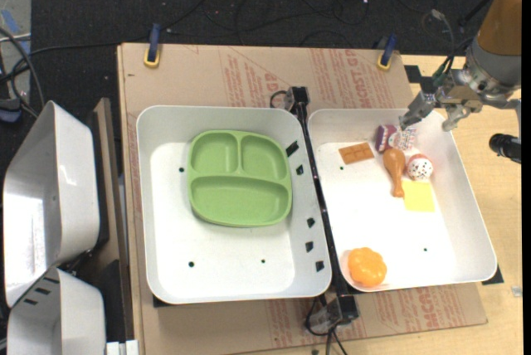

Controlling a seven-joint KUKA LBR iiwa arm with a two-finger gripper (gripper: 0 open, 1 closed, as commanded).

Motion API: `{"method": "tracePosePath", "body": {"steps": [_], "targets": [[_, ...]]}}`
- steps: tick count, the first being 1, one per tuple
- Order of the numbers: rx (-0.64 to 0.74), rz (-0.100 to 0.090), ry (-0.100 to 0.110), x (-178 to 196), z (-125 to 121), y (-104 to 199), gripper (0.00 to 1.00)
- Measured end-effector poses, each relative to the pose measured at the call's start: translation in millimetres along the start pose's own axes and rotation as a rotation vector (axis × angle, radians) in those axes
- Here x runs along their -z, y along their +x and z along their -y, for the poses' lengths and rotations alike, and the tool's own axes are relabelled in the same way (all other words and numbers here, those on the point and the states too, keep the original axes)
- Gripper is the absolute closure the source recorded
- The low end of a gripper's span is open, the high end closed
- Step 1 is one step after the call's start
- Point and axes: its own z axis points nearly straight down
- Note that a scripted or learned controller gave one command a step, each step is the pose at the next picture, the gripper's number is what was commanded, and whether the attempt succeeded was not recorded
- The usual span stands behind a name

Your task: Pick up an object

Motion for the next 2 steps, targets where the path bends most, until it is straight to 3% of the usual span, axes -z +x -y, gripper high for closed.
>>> {"method": "tracePosePath", "body": {"steps": [1,2], "targets": [[0.003,0.003,-0.014,9,-3,1,0.00],[0.000,0.002,-0.009,-43,3,-7,0.00]]}}
